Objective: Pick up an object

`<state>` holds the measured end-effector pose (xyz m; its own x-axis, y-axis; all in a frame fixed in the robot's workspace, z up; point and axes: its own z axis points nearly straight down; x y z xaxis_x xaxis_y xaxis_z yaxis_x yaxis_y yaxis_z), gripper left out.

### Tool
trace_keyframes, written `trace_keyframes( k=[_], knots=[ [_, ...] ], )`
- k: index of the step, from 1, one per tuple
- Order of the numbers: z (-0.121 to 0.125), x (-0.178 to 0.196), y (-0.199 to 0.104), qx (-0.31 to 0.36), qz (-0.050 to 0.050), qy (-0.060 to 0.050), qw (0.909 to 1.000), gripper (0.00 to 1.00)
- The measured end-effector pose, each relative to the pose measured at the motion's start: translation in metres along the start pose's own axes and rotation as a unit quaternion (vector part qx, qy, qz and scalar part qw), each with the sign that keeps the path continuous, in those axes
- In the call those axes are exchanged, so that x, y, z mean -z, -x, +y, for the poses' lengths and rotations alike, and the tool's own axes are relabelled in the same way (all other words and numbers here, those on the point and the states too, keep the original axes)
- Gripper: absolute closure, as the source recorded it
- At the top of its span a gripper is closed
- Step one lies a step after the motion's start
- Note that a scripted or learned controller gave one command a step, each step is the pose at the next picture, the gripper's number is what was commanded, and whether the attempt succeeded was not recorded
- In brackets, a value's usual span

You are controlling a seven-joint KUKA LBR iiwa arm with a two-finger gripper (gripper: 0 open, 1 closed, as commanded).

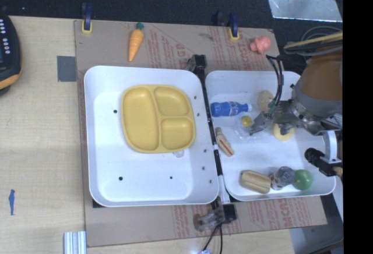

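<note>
Here, gripper (grip state unclear) mid right bin, blue bottle just left, yellow tray well apart.

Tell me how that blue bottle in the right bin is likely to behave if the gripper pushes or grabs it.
The blue bottle lies on its side, so a sideways push would probably roll it. It looks small and plastic, likely light and rigid. Its smooth round body may slip between the fingers of the gripper.

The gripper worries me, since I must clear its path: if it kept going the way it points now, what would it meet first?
The gripper points leftward in the right bin. First in line looks to be the small yellow object just ahead, with the blue bottle slightly above that path. Depth is unclear from this slanted view.
</note>
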<state>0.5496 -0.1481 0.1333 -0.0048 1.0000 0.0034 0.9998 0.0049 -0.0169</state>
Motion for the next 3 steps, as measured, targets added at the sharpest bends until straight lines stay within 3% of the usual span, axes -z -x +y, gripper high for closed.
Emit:
trace_keyframes(
  k=[1,2,3],
  knots=[
    [0.085,0.011,0.067,-0.001,-0.004,0.011,0.9999,0.0],
    [-0.005,-0.045,0.064,-0.002,0.0,0.001,1.0,0.0],
    [0.041,-0.04,0.047,0.002,-0.002,0.009,1.0,0.0]
  ],
)
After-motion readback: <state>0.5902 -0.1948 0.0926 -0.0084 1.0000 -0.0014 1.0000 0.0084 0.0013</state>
